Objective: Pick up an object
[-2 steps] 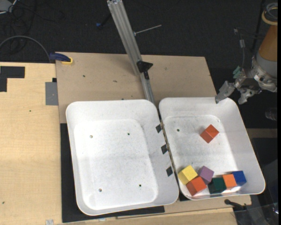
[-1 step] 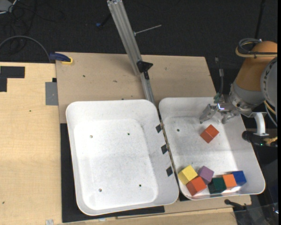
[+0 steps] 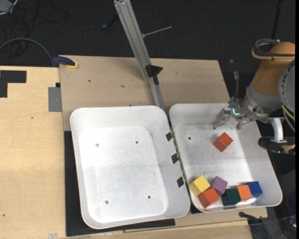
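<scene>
The pincer (image 3: 231,120) is in the right bin (image 3: 199,114), near its far wall, at the end of the grey arm (image 3: 269,86) that comes in from the right. Its two fingers (image 3: 221,121) stand spread apart, so it is open, and nothing is between them. It points downward into the bin.

Just below the pincer and a little toward the camera lies a red-orange cube (image 3: 223,142), alone on the white floor of the bin. It is near the fingers but does not touch them.

Further from the pincer, at the near edge of the same bin, there is a group of small blocks close together: a yellow block (image 3: 200,184), a purple block (image 3: 219,184), a red block (image 3: 209,197), a dark green block (image 3: 231,196), an orange block (image 3: 244,191) and a blue block (image 3: 254,188).

To the left of the pincer, across the divider, is the left bin (image 3: 89,117). Both bins rest on the tabletop (image 3: 104,83). A slanted metal rail (image 3: 137,44) rises behind the bins, far left of the pincer.
</scene>
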Controlling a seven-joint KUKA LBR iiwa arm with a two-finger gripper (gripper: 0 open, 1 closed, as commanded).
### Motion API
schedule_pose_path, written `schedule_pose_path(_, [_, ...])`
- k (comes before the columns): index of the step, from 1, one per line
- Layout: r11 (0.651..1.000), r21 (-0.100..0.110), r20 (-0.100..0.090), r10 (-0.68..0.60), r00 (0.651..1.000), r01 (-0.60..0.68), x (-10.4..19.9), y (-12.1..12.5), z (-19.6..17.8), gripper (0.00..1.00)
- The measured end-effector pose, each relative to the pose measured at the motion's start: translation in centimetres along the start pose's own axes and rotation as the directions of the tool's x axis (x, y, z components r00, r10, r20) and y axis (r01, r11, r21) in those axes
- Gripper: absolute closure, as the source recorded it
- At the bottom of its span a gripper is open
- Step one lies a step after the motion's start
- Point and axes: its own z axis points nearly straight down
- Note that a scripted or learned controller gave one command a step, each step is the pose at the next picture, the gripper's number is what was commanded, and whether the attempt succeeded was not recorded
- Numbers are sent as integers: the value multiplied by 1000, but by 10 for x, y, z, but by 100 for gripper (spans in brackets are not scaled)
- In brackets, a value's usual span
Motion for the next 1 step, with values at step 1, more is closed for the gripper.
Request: schedule_pose_path(1, [1000, 0, 0, 0, 1000, 0, 0, 0, 0, 0])
